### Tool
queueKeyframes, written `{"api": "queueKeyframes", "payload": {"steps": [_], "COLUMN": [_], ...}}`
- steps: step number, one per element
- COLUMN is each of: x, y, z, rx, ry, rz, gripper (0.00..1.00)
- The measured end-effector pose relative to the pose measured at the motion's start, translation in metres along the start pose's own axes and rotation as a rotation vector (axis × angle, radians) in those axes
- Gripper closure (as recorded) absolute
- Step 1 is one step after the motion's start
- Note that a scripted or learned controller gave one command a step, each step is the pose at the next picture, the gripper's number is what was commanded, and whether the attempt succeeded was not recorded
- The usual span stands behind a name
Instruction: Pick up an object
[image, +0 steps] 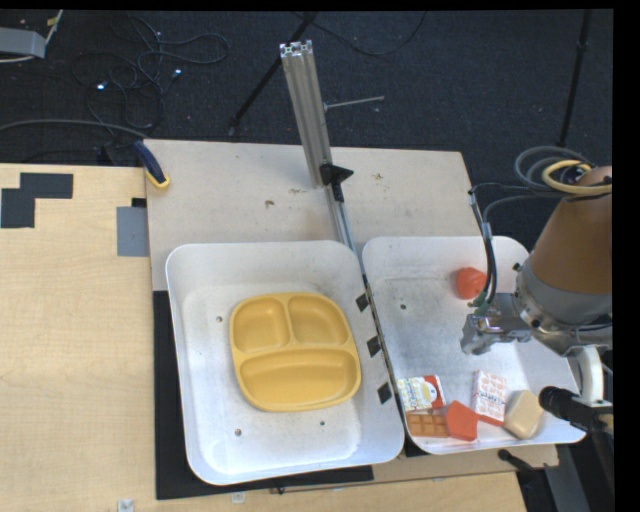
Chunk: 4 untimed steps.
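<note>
The right bin (420, 300) holds several small objects. An orange-red piece (469, 281) lies near its far right side. Along the near edge sit a small printed carton (420, 392), a waffle-like brown square (427, 425), an orange-red block (461, 421), a white and red packet (490, 396) and a beige lump (523, 414). My gripper (484, 331) hangs over the right part of this bin, between the orange-red piece and the packet. Nothing shows between its fingers.
A yellow divided plate (294, 350) lies in the left bin (200, 300). A metal post (310, 110) rises behind the bins. The arm's orange band (580, 235) and grey wrist stand over the right bin's right edge. Cables lie on the dark floor beyond.
</note>
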<state>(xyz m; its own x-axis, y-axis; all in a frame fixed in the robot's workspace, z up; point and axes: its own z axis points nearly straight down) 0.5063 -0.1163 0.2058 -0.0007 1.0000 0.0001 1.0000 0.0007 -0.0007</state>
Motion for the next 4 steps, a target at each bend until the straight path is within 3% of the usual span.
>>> {"api": "queueKeyframes", "payload": {"steps": [1,4], "x": [-0.001,0.149], "y": [0.008,0.007], "z": [-0.060,-0.050], "rx": [-0.003,0.002], "ry": [-0.001,0.001], "rz": [0.000,-0.004], "gripper": [1.00,1.00]}}
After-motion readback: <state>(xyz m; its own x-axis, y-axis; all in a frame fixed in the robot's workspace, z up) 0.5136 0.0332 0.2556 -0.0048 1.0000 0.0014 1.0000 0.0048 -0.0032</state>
